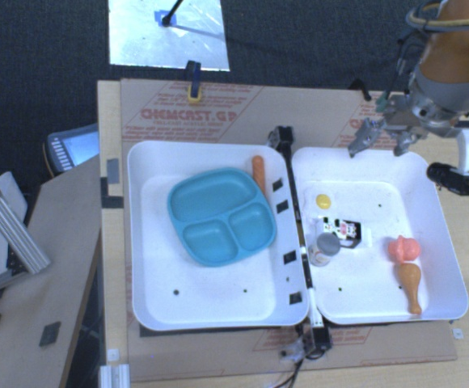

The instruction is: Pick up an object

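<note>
The claw [385,138] hangs above the far rim of the right bin [445,241], fingers spread apart and holding nothing, probably poised to drop onto a target. Pickable things lie below: a yellow disc [323,202], a small printed box [346,230], a grey cap [327,246] and a pink ice-cream toy [407,263]. The left bin [149,289] carries a blue divided plate [221,215] with an orange carrot-like stick [259,175] beside it.

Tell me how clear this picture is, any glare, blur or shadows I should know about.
Camera view: lighting is even and soft, with faint shadows under the blue plate; the shiny sheet at the top washes out with glare; the pincer and small items by the bin divider look soft and grainy.
</note>
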`<state>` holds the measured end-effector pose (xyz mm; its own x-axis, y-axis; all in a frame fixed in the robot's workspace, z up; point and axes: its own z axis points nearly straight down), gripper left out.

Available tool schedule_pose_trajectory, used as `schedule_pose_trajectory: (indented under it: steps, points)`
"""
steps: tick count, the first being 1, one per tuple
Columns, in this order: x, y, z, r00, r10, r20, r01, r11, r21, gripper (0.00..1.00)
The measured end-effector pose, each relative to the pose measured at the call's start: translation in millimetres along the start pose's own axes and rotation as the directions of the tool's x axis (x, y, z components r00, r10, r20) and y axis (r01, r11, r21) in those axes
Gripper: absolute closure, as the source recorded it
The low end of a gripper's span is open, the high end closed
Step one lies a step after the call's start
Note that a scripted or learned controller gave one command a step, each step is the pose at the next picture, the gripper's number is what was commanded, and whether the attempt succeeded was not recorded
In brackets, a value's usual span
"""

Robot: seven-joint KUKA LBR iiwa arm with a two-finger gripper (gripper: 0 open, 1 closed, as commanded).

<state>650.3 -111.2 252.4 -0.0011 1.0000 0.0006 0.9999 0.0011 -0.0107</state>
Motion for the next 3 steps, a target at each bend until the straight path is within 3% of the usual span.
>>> schedule_pose_trajectory:
  steps: [1, 3]
  points:
    - [0, 2, -8, 1.000, -0.002, 0.001, 0.002, 1.000, -0.012, 0.00]
    - [-4, 4, 94, 1.000, 0.001, 0.001, 0.000, 1.000, -0.008, 0.00]
